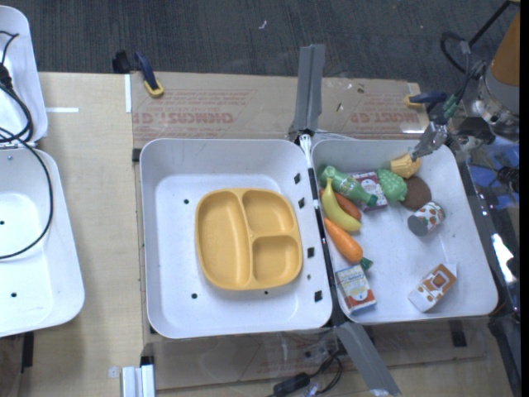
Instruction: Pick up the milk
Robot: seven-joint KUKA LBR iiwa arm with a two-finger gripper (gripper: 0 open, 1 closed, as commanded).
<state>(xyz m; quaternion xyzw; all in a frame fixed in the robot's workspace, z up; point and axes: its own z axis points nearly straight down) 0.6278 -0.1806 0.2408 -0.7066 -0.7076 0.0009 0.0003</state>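
Observation:
The milk (433, 287) looks to be the small white carton with brown and orange print, lying on its side in the front right corner of the right bin (463, 246). My gripper (426, 145) hangs over the bin's far right corner, well behind the carton. Its tip is just above and right of a yellow toy piece (403, 166). Nothing shows as held by it.
The right bin also holds a green bottle (350, 184), a banana (334, 208), a carrot (344, 238), a juice box (355, 289), a brown round item (417, 192) and a small can (427, 217). A yellow divided plate (248, 238) sits in the left bin (165, 222).

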